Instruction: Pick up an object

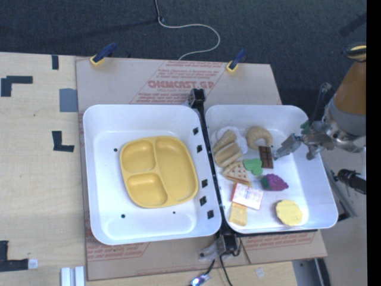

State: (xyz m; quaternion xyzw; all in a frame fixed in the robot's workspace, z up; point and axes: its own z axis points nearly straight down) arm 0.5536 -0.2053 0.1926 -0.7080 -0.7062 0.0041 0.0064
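Nearest the camera, a round yellow toy food piece (pixel 289 213) lies below the pincer (pixel 296 149), which hangs open and empty over the right white bin (pixel 297 113). Left of it sit a brown chocolate bar (pixel 266 157) and tan croissant (pixel 259 136). Crowding could cause a missed or double grasp.

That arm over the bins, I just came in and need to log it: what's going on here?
A grey KUKA arm reaches in from the right over the right bin, its claw above the bin's upper right part. Toy food lies there: a croissant, bread slices, purple grapes, a yellow round piece. Nothing is between its fingers. The left bin holds a yellow divided tray.
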